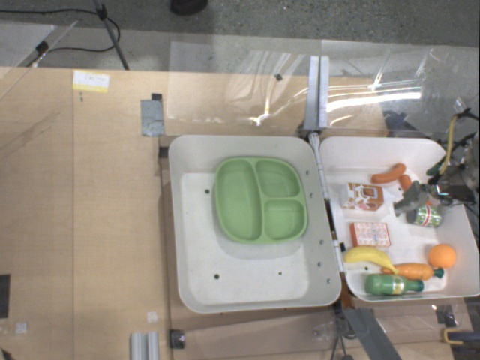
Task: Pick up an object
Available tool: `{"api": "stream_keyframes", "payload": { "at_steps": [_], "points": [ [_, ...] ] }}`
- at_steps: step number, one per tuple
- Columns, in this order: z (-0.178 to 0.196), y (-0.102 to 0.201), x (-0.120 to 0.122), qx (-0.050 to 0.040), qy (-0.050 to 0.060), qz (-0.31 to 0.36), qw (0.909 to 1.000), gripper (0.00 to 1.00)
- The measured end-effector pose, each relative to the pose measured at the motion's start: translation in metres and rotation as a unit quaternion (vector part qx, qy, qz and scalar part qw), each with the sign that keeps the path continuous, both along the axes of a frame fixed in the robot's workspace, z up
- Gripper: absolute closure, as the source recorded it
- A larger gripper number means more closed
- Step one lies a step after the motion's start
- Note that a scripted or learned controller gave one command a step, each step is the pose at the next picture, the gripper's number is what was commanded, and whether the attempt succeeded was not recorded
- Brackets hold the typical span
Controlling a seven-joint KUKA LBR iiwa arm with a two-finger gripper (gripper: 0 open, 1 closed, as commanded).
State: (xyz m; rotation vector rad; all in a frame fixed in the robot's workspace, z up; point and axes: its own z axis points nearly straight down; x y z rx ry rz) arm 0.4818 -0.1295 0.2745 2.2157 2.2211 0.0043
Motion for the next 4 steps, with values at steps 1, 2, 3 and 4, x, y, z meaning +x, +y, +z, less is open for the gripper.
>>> {"api": "stream_keyframes", "payload": {
  "at_steps": [1, 2, 3, 4],
  "points": [
    [-0.102, 0.004, 0.061, 0.0003, 0.001, -0.004, 1.0000, 0.00],
    [-0.158, 0.015, 0.112, -0.0045, -0.014, 0.103, 0.9946, 0.00],
    [-0.181, 0.028, 0.113, -0.0012, -0.002, 0.138, 0.9904, 0.00],
    [-0.168, 0.027, 0.116, -0.0020, -0.006, 0.138, 0.9905, 1.00]
  ]
}}
